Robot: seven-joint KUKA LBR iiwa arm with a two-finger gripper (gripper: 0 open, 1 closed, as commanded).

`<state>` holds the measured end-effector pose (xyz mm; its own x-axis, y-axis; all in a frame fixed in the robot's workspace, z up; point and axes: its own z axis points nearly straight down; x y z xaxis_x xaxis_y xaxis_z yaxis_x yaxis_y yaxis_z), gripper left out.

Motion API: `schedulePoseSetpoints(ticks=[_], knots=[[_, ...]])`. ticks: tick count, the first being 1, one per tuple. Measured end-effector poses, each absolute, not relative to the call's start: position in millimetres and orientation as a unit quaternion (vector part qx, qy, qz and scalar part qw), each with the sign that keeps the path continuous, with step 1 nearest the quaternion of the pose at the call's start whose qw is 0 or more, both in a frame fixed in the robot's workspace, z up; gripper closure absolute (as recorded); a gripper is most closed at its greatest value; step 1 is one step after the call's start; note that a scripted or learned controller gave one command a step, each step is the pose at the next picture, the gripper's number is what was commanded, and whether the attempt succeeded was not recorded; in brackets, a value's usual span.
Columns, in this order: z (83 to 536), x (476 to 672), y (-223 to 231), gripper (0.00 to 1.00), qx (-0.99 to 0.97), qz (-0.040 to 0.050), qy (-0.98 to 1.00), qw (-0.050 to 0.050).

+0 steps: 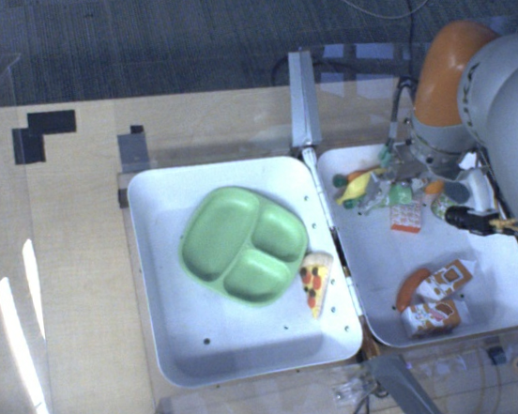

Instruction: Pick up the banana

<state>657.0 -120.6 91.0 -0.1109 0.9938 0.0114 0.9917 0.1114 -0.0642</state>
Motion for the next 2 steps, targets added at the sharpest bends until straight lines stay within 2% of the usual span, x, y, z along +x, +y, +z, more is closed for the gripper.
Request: schedulePoseSetpoints(ticks=[1,2], knots=[[96.8,668.2,-105.7,0.00,-0.634,0.0053,-0.773,-0.004],[93.4,636.2,-98.4,0.00,-0.495,0.0003,-0.869,-0.014]])
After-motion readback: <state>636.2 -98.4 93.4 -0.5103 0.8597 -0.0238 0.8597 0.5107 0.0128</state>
